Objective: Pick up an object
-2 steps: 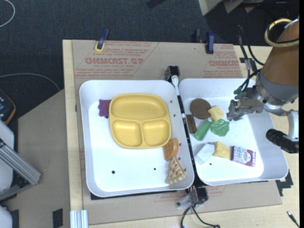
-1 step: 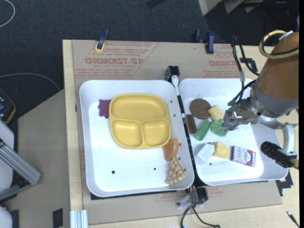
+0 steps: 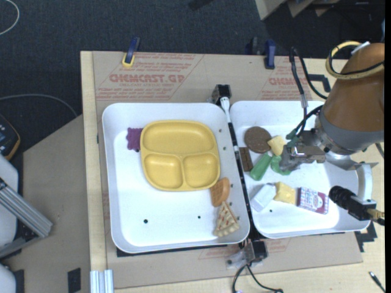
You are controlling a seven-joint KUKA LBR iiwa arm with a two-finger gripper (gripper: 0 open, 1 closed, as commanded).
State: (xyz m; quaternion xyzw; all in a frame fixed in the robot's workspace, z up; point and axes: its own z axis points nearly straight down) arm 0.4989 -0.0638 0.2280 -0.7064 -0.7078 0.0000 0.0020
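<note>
Pincer low in the right bin, nothing lifted yet.
Your pincer [image 3: 292, 157] sits over the green piece [image 3: 261, 166] beside the yellow block [image 3: 277, 145]; you cannot tell its opening or whether it grips. The grasp and lift are left.

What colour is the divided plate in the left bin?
Yellow; the plate shows plainly in the camera view, in the left bin.

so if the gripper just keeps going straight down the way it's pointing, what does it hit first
Most likely the green object in the right bin: the gripper hangs right beside it, next to a yellow piece. Depth is unclear from this slant, so it could meet the bin floor instead.
</note>
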